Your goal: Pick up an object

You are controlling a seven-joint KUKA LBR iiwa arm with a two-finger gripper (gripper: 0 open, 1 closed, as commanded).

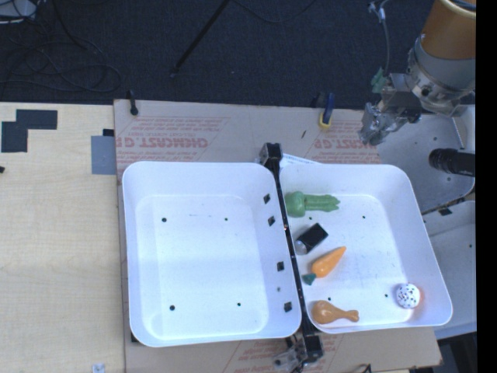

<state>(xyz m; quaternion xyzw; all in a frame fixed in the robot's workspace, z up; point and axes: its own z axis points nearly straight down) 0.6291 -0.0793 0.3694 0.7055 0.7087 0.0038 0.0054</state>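
Objects for picking are all lying in the right bin [415, 208], below and to the left of the hand [374, 127], well apart from it. The hand is hanging above the cardboard sheet [233, 134], just behind the back rim of that bin, near its far right corner, and it is holding nothing that I can see. Whether it is spread or pressed together I cannot tell, because it is small and blurred.

Nearest to the hand is lying a green toy [311, 203], close to the divider between the bins. Further from the hand, a small black block [312, 236] is lying just in front of the green toy, and an orange carrot-shaped toy [328, 262] is resting just beside the block. At the front rim, far from the hand, an orange pear-shaped toy [334, 311] is lying, and a white ball with dark dots [407, 294] is sitting in the front right corner.

The left bin [132, 208] is standing further to the left of the hand, touching the right bin along the divider. Both bins are resting on the cardboard sheet on the tabletop [54, 247].
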